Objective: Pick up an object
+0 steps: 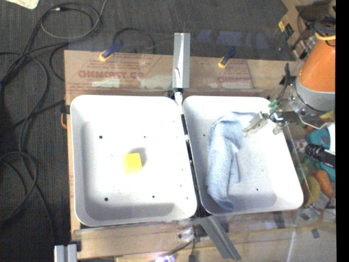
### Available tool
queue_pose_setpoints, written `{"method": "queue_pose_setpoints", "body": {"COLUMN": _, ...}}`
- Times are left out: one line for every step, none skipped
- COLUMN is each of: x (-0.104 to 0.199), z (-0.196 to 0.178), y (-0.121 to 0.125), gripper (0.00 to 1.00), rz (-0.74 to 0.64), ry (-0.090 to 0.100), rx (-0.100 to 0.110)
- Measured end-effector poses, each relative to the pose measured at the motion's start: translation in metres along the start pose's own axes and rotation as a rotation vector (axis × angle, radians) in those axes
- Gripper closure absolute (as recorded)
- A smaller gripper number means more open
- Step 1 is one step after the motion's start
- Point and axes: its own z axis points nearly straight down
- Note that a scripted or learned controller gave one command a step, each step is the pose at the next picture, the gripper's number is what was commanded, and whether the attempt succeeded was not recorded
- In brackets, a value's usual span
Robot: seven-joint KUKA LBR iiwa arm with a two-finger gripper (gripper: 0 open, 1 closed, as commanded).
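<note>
A: Nearest the claw?
B: Pale blue towel, right bin. Its top corner lies just left of the tips; its long axis runs from the claw toward the bin's front wall.
A: Claw state?
B: Fingers look slightly parted, nothing between them.
A: Farther off?
B: Yellow block, left bin, well left of the towel.

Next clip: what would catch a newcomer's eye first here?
A small yellow block lies alone near the middle of the left bin. A pale blue towel lies crumpled down the left half of the right bin. The gripper hangs over that towel's upper right corner, under the arm's orange band.
</note>
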Motion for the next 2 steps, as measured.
{"method": "queue_pose_setpoints", "body": {"x": -0.031, "z": 0.008, "y": -0.001, "gripper": 0.00, "rz": -0.307, "ry": -0.002, "rx": 0.000}}
{"method": "queue_pose_setpoints", "body": {"x": -0.021, "z": -0.030, "y": -0.013, "gripper": 0.00, "rz": -0.324, "ry": 0.000, "rx": -0.002}}
